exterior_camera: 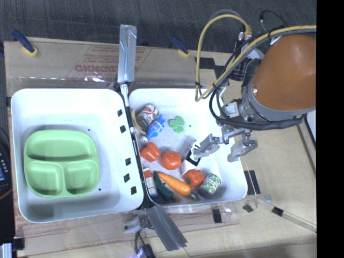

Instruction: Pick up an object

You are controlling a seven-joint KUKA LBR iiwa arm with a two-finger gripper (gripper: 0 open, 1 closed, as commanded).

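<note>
hovering over the right side of the right bin (161,94), the pincer (224,148) has its two silvery fingers (206,146) spread apart with nothing between them; they angle down and to the left, above bare white floor just right of the toys. that bin holds a loose pile of glossy plastic play food along its left wall and front: a small round can with a red and white label (148,113), a blue bottle (155,127) just below it, a flat green leafy piece (177,123), an orange-red pepper (150,152), a round red tomato (171,160), a tapered orange carrot (174,184) lying on something dark green, a second red pepper (193,177), and a green-labelled can (211,183) near the front right corner. the left bin (64,98) holds a pale green tray (60,163), smooth, rounded and split into three compartments. the arm's grey wrist and broad orange band (285,71) sit above the bench at right, with yellow and black cables looping off it.
</note>
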